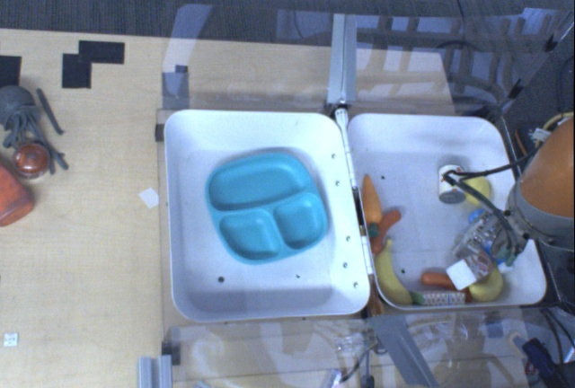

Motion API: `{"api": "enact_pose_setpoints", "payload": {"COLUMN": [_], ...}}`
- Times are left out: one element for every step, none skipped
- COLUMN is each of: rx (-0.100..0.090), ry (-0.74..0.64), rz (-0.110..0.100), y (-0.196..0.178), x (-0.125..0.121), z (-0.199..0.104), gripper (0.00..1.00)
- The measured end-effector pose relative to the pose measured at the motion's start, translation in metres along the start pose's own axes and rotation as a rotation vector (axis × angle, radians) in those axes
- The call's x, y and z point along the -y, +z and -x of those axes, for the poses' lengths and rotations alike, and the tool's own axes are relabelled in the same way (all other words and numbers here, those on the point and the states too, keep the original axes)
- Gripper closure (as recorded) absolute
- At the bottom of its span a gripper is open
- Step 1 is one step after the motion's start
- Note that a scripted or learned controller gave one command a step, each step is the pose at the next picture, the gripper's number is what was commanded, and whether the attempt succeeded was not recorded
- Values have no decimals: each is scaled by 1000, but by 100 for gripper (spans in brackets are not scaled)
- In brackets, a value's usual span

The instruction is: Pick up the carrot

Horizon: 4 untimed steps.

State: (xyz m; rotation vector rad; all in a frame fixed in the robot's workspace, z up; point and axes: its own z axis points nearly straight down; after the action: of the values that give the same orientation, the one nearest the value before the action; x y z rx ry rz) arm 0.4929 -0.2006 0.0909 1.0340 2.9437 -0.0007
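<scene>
Blue divided tray [267, 206] in left bin [193, 287], carrot [370, 201] in right bin [422, 139], gripper [476, 251] nearby

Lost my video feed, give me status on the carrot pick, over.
Gripper low in right white bin, fingers unreadable. Long orange carrot lies against bin's left wall, apart from gripper. Yellow banana just below the carrot.

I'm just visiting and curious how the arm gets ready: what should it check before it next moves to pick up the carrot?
1. Carrot located, in the right bin by its left wall: ok.
2. Carrot's top unobstructed: ok.
3. Carrot free of neighbours: not ok, an orange piece touches it and a banana lies just below.
4. Hand above the carrot: not ok, it is at the bin's right side.
5. Hand free of objects: cannot tell.
</scene>
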Motion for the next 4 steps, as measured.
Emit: {"api": "enact_pose_setpoints", "payload": {"rx": [0,0,-10,-5], "ry": [-31,-289,-441,-796], "rz": [1,3,1,5], "y": [0,0,-3,1], "x": [0,3,-26,-25], "z": [0,4,27,37], "gripper": [100,100,100,100]}}
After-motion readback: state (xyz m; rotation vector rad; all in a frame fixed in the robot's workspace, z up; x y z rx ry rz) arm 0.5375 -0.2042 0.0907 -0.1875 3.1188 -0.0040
